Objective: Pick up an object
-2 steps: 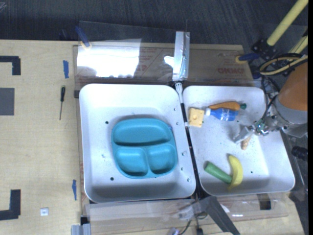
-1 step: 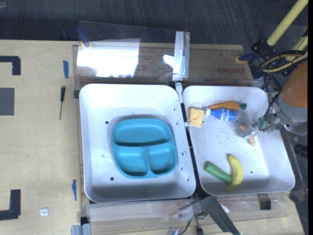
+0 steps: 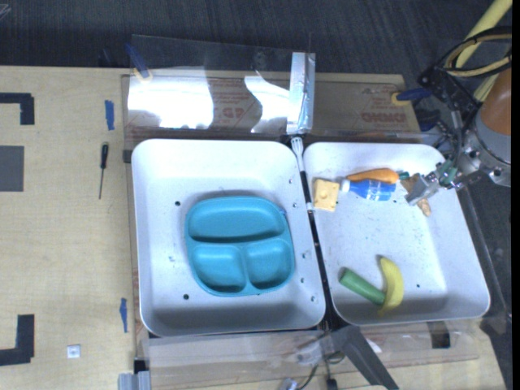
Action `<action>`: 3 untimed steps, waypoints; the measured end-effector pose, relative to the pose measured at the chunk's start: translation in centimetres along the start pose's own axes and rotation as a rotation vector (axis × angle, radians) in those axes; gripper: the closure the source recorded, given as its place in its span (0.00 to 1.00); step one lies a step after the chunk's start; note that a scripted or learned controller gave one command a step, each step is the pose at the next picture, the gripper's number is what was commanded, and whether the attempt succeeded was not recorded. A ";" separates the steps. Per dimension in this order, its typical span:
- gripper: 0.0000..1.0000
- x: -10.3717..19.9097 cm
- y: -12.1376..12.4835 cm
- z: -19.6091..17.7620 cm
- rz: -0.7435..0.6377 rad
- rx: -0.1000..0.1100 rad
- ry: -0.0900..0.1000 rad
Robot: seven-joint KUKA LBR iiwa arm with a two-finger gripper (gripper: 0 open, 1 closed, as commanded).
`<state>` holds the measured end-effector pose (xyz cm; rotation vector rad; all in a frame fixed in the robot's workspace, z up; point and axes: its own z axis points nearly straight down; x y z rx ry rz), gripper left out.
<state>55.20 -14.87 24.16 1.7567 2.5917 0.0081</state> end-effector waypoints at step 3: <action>1.00 5.7 -4.5 -0.4 0.342 0.014 0.005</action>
